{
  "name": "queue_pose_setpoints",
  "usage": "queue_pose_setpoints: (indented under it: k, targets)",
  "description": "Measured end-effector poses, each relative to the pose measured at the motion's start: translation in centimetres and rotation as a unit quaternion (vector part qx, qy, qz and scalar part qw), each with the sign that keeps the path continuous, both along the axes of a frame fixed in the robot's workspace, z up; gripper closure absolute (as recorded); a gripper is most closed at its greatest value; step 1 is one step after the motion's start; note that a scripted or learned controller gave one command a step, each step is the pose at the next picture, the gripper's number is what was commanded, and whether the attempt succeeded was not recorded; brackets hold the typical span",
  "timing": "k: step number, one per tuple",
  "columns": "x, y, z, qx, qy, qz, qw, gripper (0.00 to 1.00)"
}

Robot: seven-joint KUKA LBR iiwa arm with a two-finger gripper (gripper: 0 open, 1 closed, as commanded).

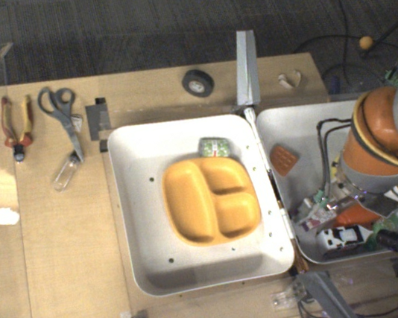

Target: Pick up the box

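A wooden tabletop (70, 289) seen from above carries two shallow white bins side by side. The left bin (148, 261) holds a yellow three-compartment tray (209, 198) lying near its middle, and a small green-and-white packet (214, 146) rests just beyond the tray's far edge, touching or nearly touching it. The right bin (292, 127) holds a small flat reddish-brown piece (284, 158) near its left wall. The grey arm with its orange band (383, 132) leans in from the right over this bin, and its gripper (315, 212) hangs low near the bin's front left corner; I cannot tell from here how the fingers stand, as cables and small coloured objects crowd around them. Just beneath the gripper lies a small box (338, 237), white with dark markings, against the bin's front wall, with a red object (358, 214) beside it. On the tabletop at the far left lie red-handled pliers (16, 126), scissors (61, 109) and a roll of black tape (198, 83).
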State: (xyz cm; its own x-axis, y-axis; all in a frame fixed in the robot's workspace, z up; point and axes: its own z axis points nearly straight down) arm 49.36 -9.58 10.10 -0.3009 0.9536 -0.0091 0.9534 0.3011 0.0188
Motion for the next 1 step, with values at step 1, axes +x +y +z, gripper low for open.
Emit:
queue_pose_setpoints:
  k: [1]
  targets:
    - [-0.46,6.82,11.88,0.0011,0.007,0.042,0.9991,1.0]
